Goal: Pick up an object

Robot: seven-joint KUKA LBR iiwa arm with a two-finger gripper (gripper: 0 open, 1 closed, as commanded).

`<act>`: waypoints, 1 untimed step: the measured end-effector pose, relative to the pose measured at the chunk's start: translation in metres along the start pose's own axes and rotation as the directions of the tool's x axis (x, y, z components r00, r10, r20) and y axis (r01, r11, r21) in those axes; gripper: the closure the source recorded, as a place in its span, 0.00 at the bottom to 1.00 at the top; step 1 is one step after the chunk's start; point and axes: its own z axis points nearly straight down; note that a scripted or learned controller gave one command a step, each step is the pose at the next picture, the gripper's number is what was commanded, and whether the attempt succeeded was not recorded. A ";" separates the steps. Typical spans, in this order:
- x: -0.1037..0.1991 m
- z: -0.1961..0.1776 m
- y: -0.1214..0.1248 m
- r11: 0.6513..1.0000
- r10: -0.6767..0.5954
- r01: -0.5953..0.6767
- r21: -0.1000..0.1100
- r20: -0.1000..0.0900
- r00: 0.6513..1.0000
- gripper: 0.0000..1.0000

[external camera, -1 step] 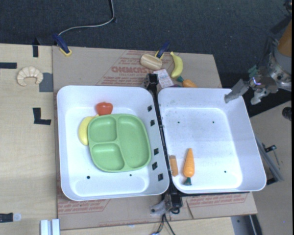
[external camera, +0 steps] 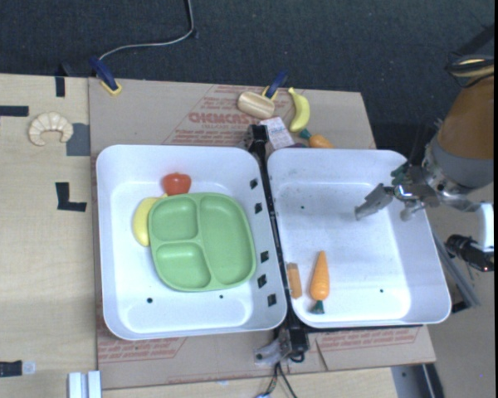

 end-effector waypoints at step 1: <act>0.064 0.120 -0.021 1.000 -0.001 0.001 -0.001 -0.001 1.000 0.00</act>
